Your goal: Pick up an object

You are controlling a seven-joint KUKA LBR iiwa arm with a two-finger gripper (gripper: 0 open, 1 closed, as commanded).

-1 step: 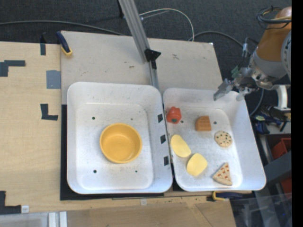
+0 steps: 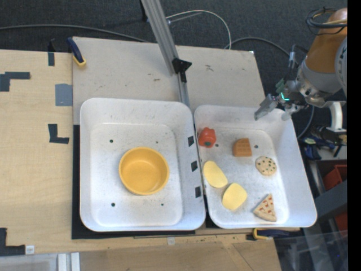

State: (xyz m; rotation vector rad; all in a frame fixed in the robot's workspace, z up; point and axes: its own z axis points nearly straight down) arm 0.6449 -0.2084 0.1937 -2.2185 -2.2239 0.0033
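Observation:
The right bin (image 2: 293, 151) holds several toy foods: a red pepper (image 2: 207, 136) at its left wall, a brown square cracker (image 2: 242, 147), a round cookie (image 2: 265, 165), two pale yellow pieces (image 2: 215, 174) (image 2: 234, 196), and a pizza slice (image 2: 265, 208) at the front right. My gripper (image 2: 265, 109) hangs over the back right rim of that bin, above and behind the cracker, pointing down and left. Nothing shows between its fingers.
A yellow bowl (image 2: 144, 170) sits in the left bin (image 2: 93, 151). A slanted metal pole (image 2: 161, 27) rises from the divide between the bins at the back. Cables run across the dark floor behind the bench.

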